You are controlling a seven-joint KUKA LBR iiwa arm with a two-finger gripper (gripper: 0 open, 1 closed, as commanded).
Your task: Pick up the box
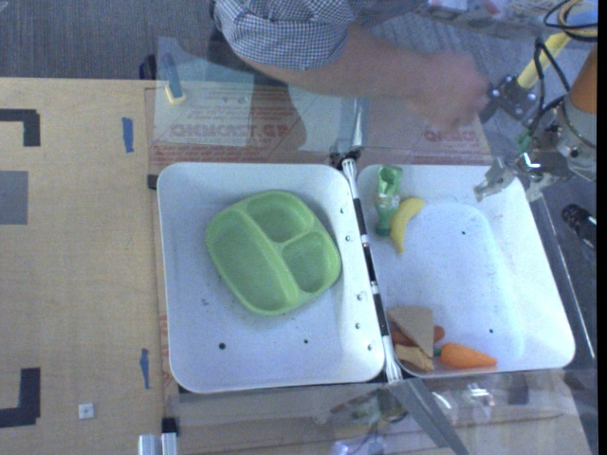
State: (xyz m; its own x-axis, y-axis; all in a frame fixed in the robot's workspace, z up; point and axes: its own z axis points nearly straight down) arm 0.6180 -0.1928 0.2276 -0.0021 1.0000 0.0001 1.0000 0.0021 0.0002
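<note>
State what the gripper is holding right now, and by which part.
Nothing shows between its fingers. The gripper hangs over the top right rim of the right bin, apart from the tan box near that bin's lower left corner.

Green divided plate [273, 251], yellow banana [405, 222], orange carrot [466, 356], white bins [190, 349], checked shirt [280, 12].

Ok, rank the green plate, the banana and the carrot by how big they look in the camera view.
1. green plate, by far the largest.
2. banana and carrot: look about alike, so not ranked against each other.
</note>
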